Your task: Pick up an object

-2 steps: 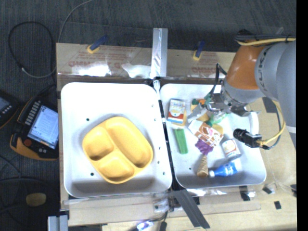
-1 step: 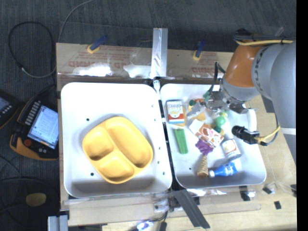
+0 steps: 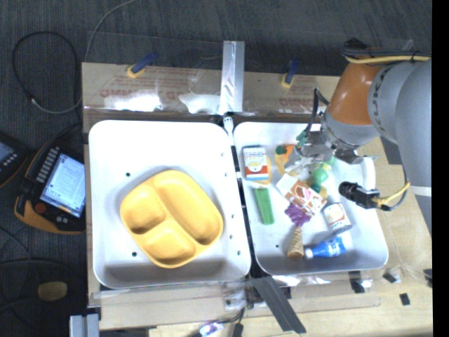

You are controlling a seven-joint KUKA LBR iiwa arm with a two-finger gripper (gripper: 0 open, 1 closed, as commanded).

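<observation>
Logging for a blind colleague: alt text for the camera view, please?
The arm's claw hangs low over the right bin, among small items including a green stick, a can and a blue bottle. The left bin holds a yellow divided tray.

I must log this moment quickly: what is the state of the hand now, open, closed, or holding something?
Hand: low over the clutter at the back of the right bin; open, closed or holding cannot be told from this view.

right bin [image 3: 365, 255] crowded with small items, left bin [image 3: 112, 153] open around yellow tray [image 3: 170, 217]
</observation>
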